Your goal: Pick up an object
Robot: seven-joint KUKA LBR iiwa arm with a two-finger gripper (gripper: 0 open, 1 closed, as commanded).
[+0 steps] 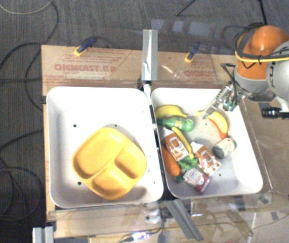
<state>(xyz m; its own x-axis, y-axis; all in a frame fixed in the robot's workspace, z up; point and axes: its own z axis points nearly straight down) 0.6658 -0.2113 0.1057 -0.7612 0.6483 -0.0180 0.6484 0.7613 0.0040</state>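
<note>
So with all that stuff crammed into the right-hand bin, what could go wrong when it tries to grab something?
Two likely troubles. The gripper sits close to the orange slice near the right bin's far wall, so it might bump the wall or just push the slice aside. And the banana, green bottle, carrot and cartons are packed touching, so closing there could catch two things or none.

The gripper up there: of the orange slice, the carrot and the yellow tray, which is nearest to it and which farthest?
From the gripper:
1. Orange slice, right bin, just below it.
2. Carrot, along the right bin's left wall.
3. Yellow tray, in the left bin.
</note>
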